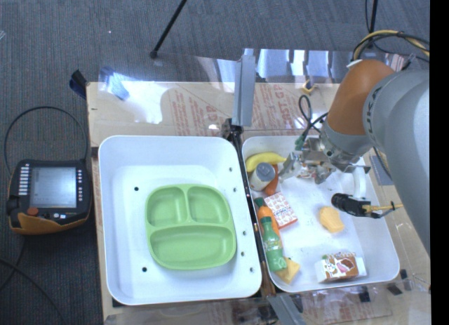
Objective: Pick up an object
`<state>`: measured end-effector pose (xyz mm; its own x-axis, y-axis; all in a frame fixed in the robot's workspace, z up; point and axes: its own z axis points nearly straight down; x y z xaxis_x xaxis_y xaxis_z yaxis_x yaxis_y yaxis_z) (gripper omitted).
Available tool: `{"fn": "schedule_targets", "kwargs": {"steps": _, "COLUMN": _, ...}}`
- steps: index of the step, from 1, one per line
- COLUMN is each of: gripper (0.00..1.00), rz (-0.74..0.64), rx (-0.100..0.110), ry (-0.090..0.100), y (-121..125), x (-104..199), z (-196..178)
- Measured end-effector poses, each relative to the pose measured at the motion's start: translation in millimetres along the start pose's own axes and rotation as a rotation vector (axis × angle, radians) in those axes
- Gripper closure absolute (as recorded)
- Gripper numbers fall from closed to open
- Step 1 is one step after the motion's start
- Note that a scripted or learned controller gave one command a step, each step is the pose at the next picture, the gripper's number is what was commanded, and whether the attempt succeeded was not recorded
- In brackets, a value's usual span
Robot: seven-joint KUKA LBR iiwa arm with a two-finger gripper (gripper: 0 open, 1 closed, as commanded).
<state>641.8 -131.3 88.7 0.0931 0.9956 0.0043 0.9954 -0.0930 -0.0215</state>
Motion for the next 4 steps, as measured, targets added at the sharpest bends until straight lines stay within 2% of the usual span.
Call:
{"fn": "schedule_targets", "kwargs": {"steps": 1, "gripper": 1.0, "rz": -0.001, "rx": 0.006, "ry": 0.0, "y": -0.6, "x": -0.2, "z": -5.6}}
{"fn": "schedule_targets", "kwargs": {"steps": 2, "gripper": 0.0, "rz": -0.001, "rx": 0.006, "ry": 0.0, "y": -0.6, "x": 0.0, "z": -5.4}}
{"fn": "schedule_targets", "kwargs": {"steps": 3, "gripper": 1.0, "rz": -0.002, "rx": 0.011, "ry": 0.0, "y": -1.2, "x": -0.4, "z": -10.7}}
{"fn": "schedule_targets", "kwargs": {"steps": 4, "gripper": 0.0, "rz": -0.003, "rx": 0.012, "ry": 0.0, "y": -1.3, "x": -0.3, "z": -10.6}}
